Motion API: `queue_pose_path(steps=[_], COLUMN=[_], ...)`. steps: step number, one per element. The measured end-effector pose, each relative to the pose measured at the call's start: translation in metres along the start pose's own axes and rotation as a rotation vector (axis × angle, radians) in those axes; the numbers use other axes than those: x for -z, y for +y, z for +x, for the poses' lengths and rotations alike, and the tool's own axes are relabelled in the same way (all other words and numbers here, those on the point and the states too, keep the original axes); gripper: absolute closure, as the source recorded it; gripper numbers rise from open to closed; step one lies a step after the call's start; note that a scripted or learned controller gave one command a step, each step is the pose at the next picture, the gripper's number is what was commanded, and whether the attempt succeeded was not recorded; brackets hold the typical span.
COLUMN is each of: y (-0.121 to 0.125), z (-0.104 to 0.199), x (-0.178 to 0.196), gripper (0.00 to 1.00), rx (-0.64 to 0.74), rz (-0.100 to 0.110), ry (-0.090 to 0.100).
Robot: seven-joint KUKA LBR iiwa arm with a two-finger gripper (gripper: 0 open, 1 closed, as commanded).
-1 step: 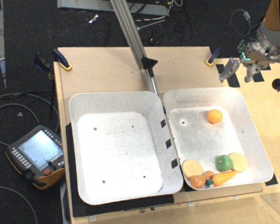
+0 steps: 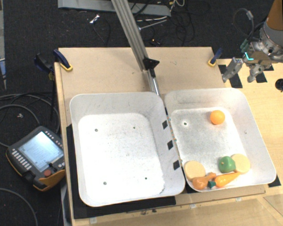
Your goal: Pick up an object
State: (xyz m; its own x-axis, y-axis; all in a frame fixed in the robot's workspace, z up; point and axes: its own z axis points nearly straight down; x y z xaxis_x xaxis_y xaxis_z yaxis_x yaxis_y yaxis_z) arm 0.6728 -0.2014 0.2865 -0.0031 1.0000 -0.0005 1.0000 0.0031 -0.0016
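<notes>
You see the claw [image 2: 245, 70] spread, holding nothing, beyond the right bin [image 2: 254, 128], well apart from the orange ball [image 2: 217, 117].

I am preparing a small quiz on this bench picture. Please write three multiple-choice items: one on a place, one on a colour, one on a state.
1. Where does the orange ball lie?
A. left bin
B. right bin, far part
C. on the bench

2. What colour is the round thing between the two pale discs?
A. green
B. blue
C. red

3. How are the gripper fingers?
A. shut on the ball
B. holding a disc
C. apart, nothing between them

Key: 1 B, it sits alone in the right bin; 2 A, clearly green; 3 C, the gripper hangs over the bench beyond the bin.
</notes>
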Motion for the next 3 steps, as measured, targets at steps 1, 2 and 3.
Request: queue_pose_path(steps=[1, 2, 3], y=[0.0, -0.006, -0.006], z=[-0.008, -0.009, 0.002], x=[-0.048, -0.093, -0.146], gripper=[0.0, 0.0, 0.0], rx=[-0.004, -0.004, -0.001], rz=[0.002, 0.003, 0.003], ry=[0.0, 0.001, 0.001])
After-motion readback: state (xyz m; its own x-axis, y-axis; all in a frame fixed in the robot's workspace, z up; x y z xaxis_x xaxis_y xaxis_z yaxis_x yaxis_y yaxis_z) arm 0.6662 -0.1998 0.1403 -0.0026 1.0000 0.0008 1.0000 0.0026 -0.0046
